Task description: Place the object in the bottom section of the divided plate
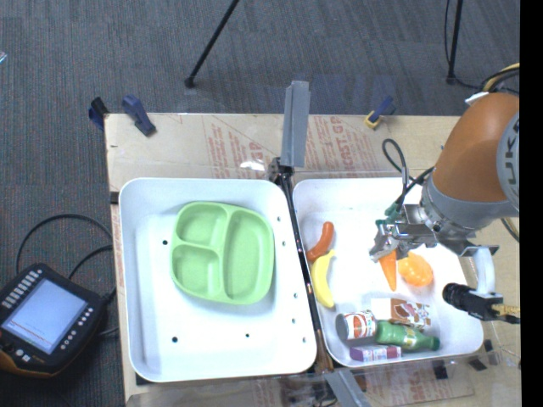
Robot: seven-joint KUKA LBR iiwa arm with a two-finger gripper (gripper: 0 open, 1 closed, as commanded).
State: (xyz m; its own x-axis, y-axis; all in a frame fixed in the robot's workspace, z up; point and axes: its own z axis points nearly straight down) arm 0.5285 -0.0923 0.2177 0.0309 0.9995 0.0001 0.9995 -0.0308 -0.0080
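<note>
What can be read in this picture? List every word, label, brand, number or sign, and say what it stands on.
"UK": dark letters on the arm, cut off at the picture's edge.
Red print on the cardboard bench top: too blurred to read.
Labels on the can, the green bottle and the packet: too small to read.
Handheld screen: unreadable.

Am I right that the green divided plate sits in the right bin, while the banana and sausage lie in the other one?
Not quite: the camera view shows the green divided plate in the left bin. The banana and sausage lie in the right bin.
</note>
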